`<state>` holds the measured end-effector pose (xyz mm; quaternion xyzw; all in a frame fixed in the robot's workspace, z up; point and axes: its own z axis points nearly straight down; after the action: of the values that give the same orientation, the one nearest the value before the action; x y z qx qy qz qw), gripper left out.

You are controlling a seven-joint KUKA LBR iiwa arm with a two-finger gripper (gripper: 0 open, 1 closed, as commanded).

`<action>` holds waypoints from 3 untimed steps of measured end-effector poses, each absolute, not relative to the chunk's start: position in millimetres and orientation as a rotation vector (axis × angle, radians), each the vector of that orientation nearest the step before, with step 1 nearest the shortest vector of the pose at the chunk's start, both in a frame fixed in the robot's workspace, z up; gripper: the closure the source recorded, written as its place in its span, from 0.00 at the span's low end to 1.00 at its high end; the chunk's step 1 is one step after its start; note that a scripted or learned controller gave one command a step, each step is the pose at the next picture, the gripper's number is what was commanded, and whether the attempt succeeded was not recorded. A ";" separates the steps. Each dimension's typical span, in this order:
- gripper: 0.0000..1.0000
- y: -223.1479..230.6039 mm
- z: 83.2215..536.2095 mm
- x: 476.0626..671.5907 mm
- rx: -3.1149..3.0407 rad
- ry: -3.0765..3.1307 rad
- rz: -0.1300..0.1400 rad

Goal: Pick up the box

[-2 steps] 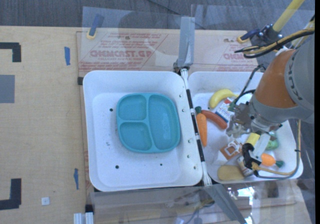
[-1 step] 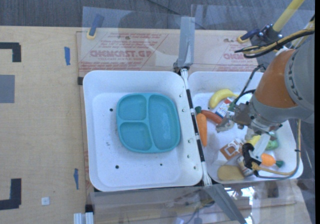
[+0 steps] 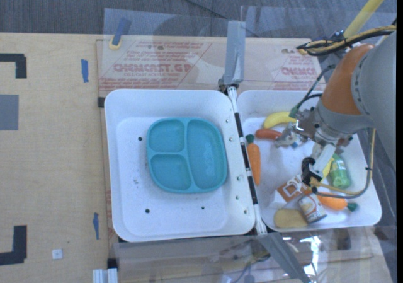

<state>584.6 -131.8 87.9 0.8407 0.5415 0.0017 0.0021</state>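
Two white bins (image 3: 119, 149). Left: one teal plate (image 3: 187, 154). Right: one box (image 3: 291, 188), lower middle, touching one can (image 3: 312, 209); one banana (image 3: 277, 118); three orange carrot-like pieces (image 3: 253, 159); one green bottle (image 3: 340, 172). Gripper (image 3: 293, 138) just beside the banana, above the box and apart from it; how far open, cannot tell.

My arm (image 3: 378, 80) reaches in from the right, its grey link angled downward. The orange band (image 3: 343, 86) sits above the wrist. My gripper (image 3: 288, 139) extends leftward from the wrist.
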 end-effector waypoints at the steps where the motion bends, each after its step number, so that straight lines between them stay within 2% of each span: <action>1: 0.00 -131.8 87.9 584.5 2.638 1.699 0.005; 2: 0.00 -147.3 86.2 646.9 2.660 1.694 -0.019; 3: 1.00 -147.3 96.0 647.4 2.656 1.691 -0.020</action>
<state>647.4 -147.3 96.0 0.8435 0.5370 -0.0063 -0.0034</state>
